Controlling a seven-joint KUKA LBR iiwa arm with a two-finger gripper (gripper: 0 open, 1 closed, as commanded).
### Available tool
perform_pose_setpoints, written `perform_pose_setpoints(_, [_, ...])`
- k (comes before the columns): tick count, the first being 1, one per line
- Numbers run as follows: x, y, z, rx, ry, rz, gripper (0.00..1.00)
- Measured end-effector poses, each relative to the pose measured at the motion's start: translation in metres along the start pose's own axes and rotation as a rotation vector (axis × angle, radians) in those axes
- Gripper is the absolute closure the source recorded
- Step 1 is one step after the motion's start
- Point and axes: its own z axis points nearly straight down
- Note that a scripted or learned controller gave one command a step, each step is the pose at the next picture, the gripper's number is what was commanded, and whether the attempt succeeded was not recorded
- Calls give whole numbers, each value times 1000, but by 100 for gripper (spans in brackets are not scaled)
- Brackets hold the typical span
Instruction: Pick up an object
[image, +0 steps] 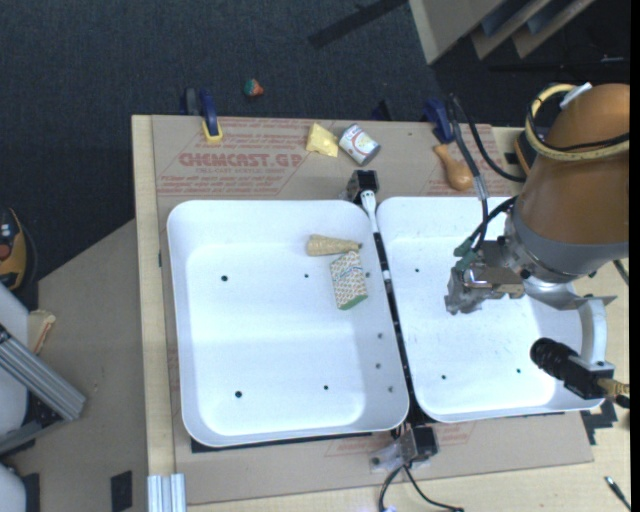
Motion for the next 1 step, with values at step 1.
perform_pose_setpoints(1, [43, 7, -105, -27, -1, -2, 100])
